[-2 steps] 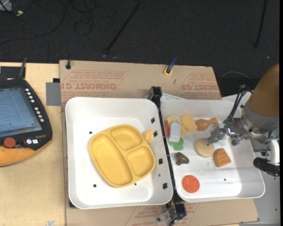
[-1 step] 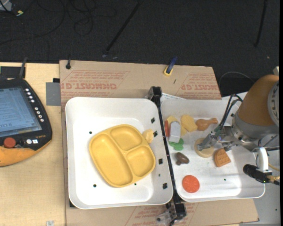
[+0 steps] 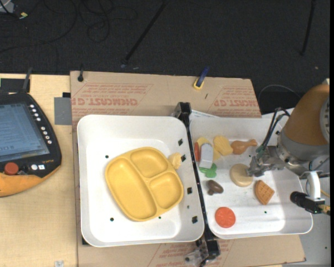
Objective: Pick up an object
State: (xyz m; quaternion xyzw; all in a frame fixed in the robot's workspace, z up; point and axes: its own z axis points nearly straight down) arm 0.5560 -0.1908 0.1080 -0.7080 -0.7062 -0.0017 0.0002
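Grey metal gripper [image 3: 258, 166] hangs low in the right white plastic bin [image 3: 284, 222], right beside the round tan toy bun [image 3: 241, 176], likely to grab it. I cannot tell how the gripper is set.

A round tan toy bun [image 3: 241, 176] lies flat in the right bin [image 3: 289, 224], beside a waffle piece [image 3: 264, 192].

This is looking like a robotics lab: a control tablet [image 3: 19, 143] is sitting on the tabletop [image 3: 44, 221], cables [image 3: 55, 15] are trailing over dark floor, and cardboard [image 3: 156, 96] is lying under two white bins [image 3: 133, 124] of toy food.
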